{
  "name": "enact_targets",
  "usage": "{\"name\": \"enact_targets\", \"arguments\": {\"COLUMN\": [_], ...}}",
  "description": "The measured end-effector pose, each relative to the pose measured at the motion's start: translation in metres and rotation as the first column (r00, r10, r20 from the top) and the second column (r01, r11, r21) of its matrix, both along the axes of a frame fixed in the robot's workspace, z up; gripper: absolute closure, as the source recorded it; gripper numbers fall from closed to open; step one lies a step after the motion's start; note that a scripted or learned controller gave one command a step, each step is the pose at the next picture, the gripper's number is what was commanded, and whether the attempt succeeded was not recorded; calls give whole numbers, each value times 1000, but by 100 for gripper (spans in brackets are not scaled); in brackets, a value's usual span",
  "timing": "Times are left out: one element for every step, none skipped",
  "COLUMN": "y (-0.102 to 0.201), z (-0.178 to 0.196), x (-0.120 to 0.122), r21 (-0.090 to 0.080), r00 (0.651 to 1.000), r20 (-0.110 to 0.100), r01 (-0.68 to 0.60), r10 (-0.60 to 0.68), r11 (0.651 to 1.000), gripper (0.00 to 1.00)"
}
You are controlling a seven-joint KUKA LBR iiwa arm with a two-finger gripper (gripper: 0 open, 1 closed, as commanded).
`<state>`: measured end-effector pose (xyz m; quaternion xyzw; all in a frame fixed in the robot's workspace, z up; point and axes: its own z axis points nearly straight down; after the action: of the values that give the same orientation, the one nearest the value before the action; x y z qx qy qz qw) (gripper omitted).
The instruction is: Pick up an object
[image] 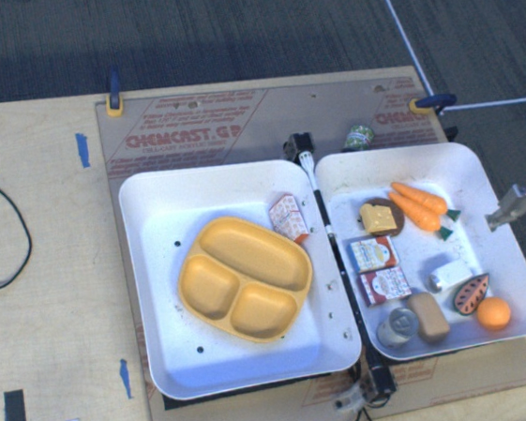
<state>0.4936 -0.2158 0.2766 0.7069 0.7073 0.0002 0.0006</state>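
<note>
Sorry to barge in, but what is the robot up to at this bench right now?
The arm is meant to pick up an object, and nothing is in hand yet. Its gripper sits at the right edge, beside the right bin. That bin holds toy food: carrots, an orange, a can and small cartons. The left bin holds a yellow divided tray.
</note>
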Motion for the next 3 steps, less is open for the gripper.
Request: {"name": "enact_targets", "arguments": {"y": [64, 94, 94], "z": [-174, -180, -167], "x": [-8, -5, -1], "r21": [-8, -28, -30], "r00": [1000, 999, 999], "r20": [20, 40, 53], "r01": [1, 11, 11], "r10": [0, -10, -9], "r11": [1000, 1000, 1000], "gripper": [0, 0, 100]}}
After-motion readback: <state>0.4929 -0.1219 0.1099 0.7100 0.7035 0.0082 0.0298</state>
